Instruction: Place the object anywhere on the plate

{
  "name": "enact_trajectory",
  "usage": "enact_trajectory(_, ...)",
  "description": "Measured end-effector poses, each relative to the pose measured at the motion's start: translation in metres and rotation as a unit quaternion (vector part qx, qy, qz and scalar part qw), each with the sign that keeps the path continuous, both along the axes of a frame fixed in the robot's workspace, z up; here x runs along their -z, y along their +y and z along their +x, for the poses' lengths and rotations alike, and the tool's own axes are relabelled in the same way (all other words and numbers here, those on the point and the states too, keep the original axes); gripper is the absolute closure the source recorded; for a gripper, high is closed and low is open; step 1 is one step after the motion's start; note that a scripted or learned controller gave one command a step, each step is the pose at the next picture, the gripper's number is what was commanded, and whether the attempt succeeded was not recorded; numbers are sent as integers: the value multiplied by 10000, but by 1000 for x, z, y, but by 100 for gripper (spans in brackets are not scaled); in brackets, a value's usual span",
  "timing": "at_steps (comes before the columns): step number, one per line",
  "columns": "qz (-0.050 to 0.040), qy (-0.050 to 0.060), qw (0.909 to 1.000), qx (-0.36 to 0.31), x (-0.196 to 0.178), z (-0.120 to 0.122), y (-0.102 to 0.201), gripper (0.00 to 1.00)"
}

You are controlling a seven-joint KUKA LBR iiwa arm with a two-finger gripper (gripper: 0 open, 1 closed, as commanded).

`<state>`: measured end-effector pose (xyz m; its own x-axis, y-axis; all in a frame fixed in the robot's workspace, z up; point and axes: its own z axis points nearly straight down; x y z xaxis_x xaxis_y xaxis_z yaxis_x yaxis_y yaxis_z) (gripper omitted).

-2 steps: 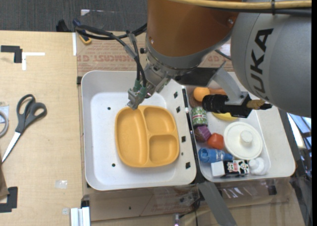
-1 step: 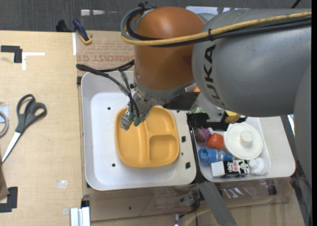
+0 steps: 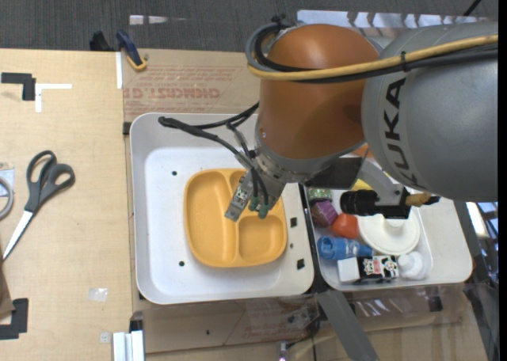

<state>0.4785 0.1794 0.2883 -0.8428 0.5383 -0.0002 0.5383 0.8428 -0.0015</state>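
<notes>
A yellow divided plate (image 3: pixel 210 221) lies in the left white bin (image 3: pixel 154 217). My gripper (image 3: pixel 249 207) hangs just over the plate's right half, near the ridge between its compartments. It is open, and the yellow of the plate shows between the two fingers. One fingertip has a small greenish tint; I cannot tell whether that is a separate thing. The orange and grey arm covers the upper part of the right bin (image 3: pixel 451 260).
The right bin holds several small things: a purple piece (image 3: pixel 323 211), a red piece (image 3: pixel 344 225), a blue piece (image 3: pixel 336 248), a white round object (image 3: pixel 390 234) and a printed white box (image 3: pixel 371 267). Scissors (image 3: pixel 40 185) lie on the wooden bench at left.
</notes>
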Motion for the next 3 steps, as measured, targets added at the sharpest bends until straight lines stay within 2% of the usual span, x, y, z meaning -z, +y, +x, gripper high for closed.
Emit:
enact_trajectory(1,1,-9,10000,31,-186,35,-30,100)
enact_trajectory(2,-3,0,9983,580,-80,68,-63,100)
enact_trajectory(3,-4,12,9977,682,94,47,-24,100)
